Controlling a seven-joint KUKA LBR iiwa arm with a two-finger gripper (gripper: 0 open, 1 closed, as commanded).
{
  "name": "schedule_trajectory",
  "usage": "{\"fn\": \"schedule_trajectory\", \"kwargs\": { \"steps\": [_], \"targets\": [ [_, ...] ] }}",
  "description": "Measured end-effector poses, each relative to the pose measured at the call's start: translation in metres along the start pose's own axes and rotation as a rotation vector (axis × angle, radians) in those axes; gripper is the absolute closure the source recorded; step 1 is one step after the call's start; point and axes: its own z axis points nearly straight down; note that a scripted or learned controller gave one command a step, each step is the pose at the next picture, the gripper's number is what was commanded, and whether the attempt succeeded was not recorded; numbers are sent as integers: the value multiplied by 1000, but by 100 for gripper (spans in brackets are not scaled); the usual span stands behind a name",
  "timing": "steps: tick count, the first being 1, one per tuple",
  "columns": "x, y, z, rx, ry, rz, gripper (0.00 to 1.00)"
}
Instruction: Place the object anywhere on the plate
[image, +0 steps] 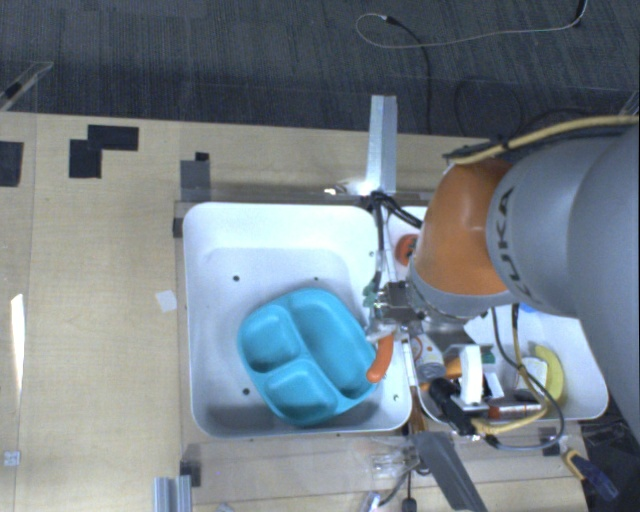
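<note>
Pincer: the pincer (385, 318) hung over the right side of the left bin (215, 300), just past the plate's right edge. It was small and dark under the big arm, so I could not tell if it was open or shut, or if it held anything.

Touching: the top of the orange stick (378, 362) came right up to the bottom of the pincer (the spot where they met was too dark to see well).

Where the stick was: just below the pincer, at the right rim of the plate (300, 350), close to the wall between the two bins. I could not tell if it was resting on the rim or up in the air.

How the stick looked: short, thin and bright orange, a bit paler at the top. It stood almost upright, leaning a little.

Plate: blue, with three parts inside. It sat turned at a slant in the lower right part of the left bin.

Arm: the grey arm (560, 230) with its orange band (455, 240) came in from the right and covered much of the right bin (590, 395).

Right bin: a yellow banana (550, 372) lay there among other small things.
</note>
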Motion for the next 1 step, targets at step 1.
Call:
{"fn": "schedule_trajectory", "kwargs": {
  "steps": [1],
  "targets": [
    [0,0,0,0,0,1,0]
  ]
}}
